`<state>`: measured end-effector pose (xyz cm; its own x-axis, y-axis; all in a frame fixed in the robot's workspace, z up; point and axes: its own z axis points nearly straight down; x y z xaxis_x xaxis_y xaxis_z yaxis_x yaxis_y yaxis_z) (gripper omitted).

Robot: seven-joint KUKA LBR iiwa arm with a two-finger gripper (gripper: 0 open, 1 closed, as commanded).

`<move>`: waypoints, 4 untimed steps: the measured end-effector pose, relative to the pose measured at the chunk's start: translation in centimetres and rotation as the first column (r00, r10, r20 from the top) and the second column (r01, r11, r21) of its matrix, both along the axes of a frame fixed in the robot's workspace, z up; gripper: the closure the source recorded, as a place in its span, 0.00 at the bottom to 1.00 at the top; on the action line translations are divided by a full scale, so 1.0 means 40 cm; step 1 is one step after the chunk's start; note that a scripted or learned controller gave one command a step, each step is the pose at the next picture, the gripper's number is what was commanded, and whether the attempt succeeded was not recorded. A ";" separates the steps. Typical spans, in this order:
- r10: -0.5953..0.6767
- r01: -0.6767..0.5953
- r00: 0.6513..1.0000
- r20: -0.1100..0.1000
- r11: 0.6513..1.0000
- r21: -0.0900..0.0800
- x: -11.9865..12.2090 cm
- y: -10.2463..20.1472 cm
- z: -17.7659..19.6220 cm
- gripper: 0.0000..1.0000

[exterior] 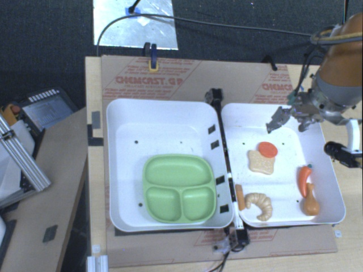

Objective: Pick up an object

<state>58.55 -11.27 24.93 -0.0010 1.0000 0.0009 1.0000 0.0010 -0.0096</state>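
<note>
The right bin (244, 118) holds several toy foods: a red tomato slice (267, 149) lying against a tan toast piece (261, 163), a croissant (259, 204), a small sausage (239, 196) by the divider, a carrot (305, 178) and a brown pear-shaped piece (310, 204). My gripper (291, 121) hangs over the bin's upper right part, above and to the right of the tomato slice. Its two dark fingers (277, 120) are spread apart with nothing between them.
The left bin (130, 118) contains a green three-compartment plate (178, 187). A black clamp (214, 96) sits at the top of the divider between the bins. Cables run across the dark floor behind the bench. A grey device (48, 110) stands at the left.
</note>
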 end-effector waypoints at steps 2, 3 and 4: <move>0.001 -0.001 1.000 0.009 1.000 -0.001 -0.005 0.016 -0.096 0.00; 0.000 0.000 1.000 0.008 1.000 -0.001 0.007 0.008 -0.205 0.00; 0.000 0.000 1.000 0.009 1.000 -0.001 0.022 -0.001 -0.352 0.00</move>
<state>59.45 -11.32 10.83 -0.0011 1.0000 0.0002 1.0000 0.0011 -0.0007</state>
